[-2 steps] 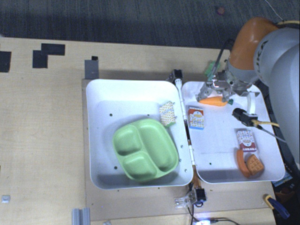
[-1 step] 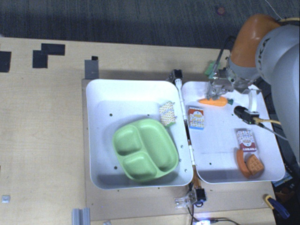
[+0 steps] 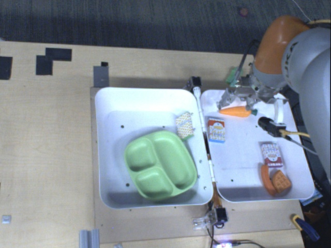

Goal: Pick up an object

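An orange carrot lies near the back of the right bin. My gripper hangs right over it, open, one finger toward each end of the carrot. I cannot tell whether the fingers touch it. Further forward in the same bin are a small red-and-white box, a brown and white packet and an orange waffle-like toy. The left bin holds a green divided plate and a small patterned packet by its right wall.
The wall between the two bins runs just left of the small box. The grey arm with its orange band comes in from the right, over the back right corner of the right bin.
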`<state>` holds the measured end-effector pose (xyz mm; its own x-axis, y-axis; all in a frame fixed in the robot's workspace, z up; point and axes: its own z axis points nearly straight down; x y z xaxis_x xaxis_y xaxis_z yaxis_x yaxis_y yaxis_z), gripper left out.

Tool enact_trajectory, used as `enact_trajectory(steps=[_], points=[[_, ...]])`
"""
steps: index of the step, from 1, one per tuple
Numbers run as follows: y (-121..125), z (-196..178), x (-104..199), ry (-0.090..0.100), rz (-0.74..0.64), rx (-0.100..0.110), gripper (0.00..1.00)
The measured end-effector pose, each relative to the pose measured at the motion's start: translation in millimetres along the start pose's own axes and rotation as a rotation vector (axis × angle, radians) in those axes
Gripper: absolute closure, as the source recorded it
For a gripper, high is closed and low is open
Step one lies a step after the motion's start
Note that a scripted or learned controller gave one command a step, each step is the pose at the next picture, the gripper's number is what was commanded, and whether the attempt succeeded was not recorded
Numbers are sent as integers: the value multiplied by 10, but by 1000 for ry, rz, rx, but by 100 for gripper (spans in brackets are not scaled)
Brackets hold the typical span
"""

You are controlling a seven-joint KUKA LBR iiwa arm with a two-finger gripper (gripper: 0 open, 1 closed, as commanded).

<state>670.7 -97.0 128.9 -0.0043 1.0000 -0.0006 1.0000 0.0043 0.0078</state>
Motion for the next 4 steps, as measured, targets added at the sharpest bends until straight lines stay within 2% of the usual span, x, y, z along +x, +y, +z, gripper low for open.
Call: enact_trajectory(steps=[1,2,3,4], points=[[-384,364,64,-1,4,-14,0],[-363,245,89,3,3,-19,100],[-28,-965,592,1,-2,-1,100],[-39,-944,582,1,-1,4,0]])
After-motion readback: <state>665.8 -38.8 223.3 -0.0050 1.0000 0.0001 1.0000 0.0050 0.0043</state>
